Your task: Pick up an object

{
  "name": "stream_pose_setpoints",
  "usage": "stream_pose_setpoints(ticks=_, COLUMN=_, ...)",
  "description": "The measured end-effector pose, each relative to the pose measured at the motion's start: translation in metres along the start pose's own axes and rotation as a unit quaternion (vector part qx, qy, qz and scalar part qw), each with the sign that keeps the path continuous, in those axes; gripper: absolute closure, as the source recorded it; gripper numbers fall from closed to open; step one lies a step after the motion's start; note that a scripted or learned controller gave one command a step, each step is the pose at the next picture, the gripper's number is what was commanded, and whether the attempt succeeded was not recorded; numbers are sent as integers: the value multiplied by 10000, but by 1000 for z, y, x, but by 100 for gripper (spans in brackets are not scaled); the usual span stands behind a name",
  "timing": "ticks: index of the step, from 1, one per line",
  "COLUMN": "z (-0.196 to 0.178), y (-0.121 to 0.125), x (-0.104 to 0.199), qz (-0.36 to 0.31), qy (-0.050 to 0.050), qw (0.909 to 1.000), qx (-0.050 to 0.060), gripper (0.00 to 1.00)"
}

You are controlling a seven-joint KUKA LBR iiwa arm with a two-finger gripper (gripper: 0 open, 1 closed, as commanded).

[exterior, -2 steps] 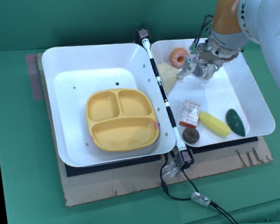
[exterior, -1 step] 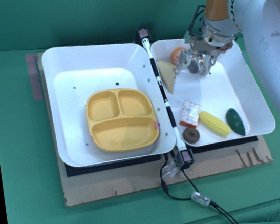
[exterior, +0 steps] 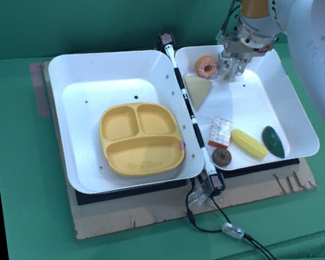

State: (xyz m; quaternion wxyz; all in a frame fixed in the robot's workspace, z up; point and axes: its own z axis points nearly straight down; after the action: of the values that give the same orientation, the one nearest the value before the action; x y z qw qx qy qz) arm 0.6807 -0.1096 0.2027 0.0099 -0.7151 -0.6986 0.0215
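A yellow divided plate (exterior: 141, 138) is seen lying flat in the left bin (exterior: 71, 79). In the right bin (exterior: 294, 108), a doughnut (exterior: 206, 66) is found near the back edge, with a pale cheese wedge (exterior: 197, 89) just in front of it. Toward the front, a small red-and-white packet (exterior: 221, 132) and a brown round piece (exterior: 221, 157) are set close together, followed by a corn cob (exterior: 248, 143) and a dark green piece (exterior: 273, 141). The arm (exterior: 307, 10) is bent down from the upper right, its wrist tilted toward the bin's back. The gripper (exterior: 230, 72) is held just beside the doughnut; whether its fingers are open or closed cannot be told, and nothing is seen gripped.
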Motion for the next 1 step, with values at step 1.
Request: stream_pose_setpoints(ticks=1, z=-1, y=1, x=0, qz=2, qy=-4, qw=10000, qx=-15, gripper=0)
